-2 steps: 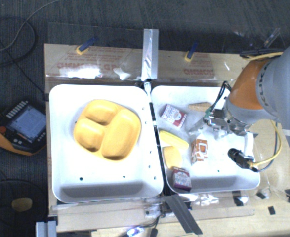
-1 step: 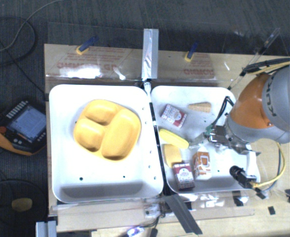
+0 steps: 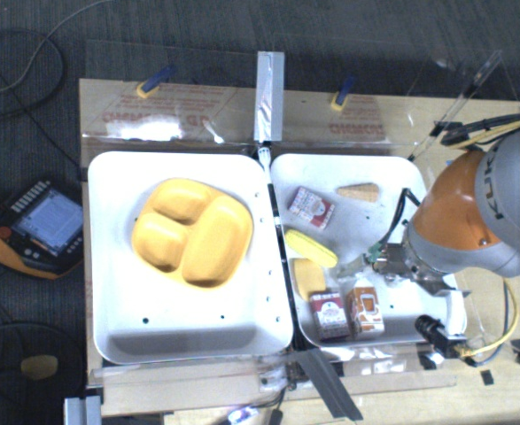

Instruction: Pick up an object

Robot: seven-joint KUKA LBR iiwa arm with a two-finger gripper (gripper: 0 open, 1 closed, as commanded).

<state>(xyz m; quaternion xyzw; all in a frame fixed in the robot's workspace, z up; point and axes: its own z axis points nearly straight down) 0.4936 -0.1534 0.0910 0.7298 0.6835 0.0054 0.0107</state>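
From above, the arm (image 3: 472, 215) leans in over the right bin (image 3: 392, 168), its gripper (image 3: 379, 259) low among the clutter; whether the jaws are open or closed, I cannot tell. Just beside it lie a yellow packet (image 3: 311, 248), a red carton (image 3: 310, 206), two small boxes (image 3: 348, 313) and a tan wedge (image 3: 359, 191). A big yellow mould (image 3: 191, 230) sits in the left bin (image 3: 118, 326).

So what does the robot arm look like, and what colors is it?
The arm is fat and rounded, grey with a shiny orange band above the wrist. Dark letters mark the grey part. Black cables run along it, plus yellow ones nearby. Its pincer end looks small, dark and metallic.
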